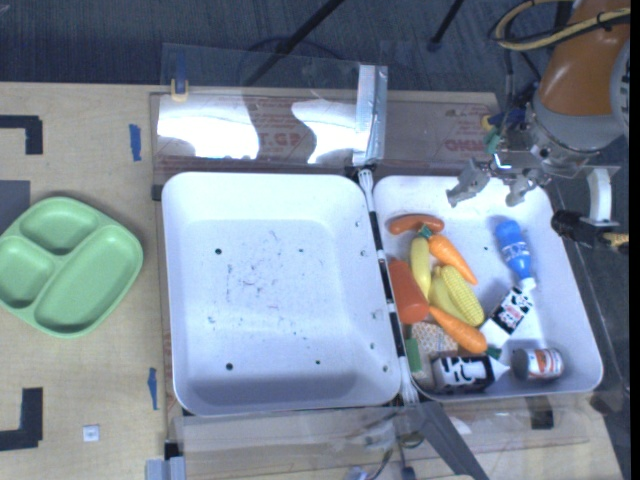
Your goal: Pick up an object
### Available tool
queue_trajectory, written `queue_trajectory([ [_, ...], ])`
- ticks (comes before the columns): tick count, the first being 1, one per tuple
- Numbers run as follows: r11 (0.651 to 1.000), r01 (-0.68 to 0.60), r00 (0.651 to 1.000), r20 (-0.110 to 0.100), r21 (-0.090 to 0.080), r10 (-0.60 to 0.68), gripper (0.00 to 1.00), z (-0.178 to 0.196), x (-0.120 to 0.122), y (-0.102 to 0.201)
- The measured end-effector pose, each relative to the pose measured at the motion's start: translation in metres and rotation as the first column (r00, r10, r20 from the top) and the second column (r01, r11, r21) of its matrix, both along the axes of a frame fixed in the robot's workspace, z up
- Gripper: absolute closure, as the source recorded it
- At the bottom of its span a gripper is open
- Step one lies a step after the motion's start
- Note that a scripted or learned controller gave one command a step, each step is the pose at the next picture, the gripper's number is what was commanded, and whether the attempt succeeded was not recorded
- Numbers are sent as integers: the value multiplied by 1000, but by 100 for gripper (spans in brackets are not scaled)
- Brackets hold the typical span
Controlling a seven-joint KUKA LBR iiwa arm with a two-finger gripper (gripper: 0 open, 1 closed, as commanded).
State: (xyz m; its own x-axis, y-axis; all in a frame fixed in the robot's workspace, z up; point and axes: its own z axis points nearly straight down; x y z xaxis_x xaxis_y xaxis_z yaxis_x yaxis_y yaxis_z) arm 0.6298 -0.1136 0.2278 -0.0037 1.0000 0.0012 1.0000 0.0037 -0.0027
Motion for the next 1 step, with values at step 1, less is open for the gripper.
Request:
queue_trajectory([
  [1,997,-75,997,1,0,75,0,-114,22,20],
])
